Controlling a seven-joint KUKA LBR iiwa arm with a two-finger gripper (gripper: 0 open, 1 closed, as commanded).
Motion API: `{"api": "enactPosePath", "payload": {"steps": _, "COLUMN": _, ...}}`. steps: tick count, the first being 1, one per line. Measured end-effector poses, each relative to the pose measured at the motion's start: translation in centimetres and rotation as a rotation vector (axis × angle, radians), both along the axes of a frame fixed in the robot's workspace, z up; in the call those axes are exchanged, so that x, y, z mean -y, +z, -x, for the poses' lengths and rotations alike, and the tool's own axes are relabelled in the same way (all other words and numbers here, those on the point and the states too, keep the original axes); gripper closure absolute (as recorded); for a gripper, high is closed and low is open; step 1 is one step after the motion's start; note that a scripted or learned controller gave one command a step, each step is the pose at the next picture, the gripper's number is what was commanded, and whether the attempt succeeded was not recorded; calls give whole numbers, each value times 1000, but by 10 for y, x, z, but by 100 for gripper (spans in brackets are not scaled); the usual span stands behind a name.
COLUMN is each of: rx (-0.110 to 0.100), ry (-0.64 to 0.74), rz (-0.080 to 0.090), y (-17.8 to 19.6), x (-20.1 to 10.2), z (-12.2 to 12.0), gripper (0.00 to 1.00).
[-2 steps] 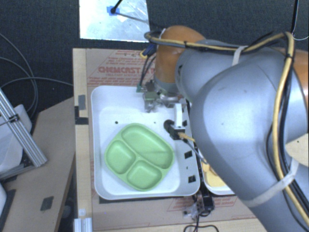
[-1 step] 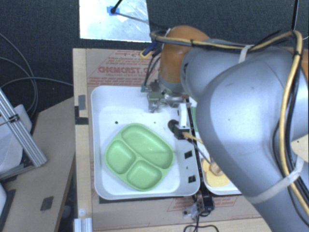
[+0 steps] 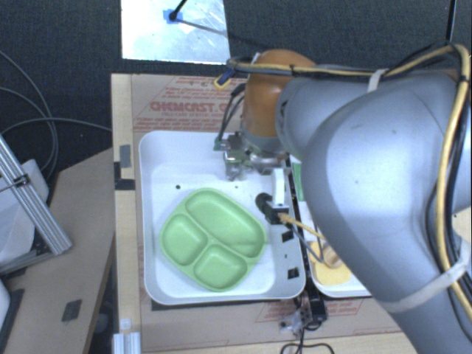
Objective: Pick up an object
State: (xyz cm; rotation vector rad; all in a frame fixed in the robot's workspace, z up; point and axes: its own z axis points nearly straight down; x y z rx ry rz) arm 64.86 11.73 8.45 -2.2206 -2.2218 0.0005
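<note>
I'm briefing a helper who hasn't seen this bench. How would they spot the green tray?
Find the left white bin. Lying in its near half is the green tray, with the gripper above its far edge. It is the only pale green thing there, split into three compartments.

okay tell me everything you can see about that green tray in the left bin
The green tray is a pale green, smooth, plastic-looking divided plate with three compartments: one long one along its upper right, two smaller ones below. It has rounded corners, lies flat and right side up, turned at an angle, on the floor of the left white bin. The gripper hangs above the bin beyond it, apart.
</note>
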Motion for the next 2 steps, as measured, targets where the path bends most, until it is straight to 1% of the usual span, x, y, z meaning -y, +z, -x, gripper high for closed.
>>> {"api": "enactPosePath", "payload": {"steps": 1, "rx": 9, "ry": 5, "rz": 1, "y": 1, "x": -36, "z": 40, "gripper": 100}}
{"api": "enactPosePath", "payload": {"steps": 2, "rx": 6, "ry": -9, "rz": 5, "y": 4, "x": -6, "z": 147, "gripper": 100}}
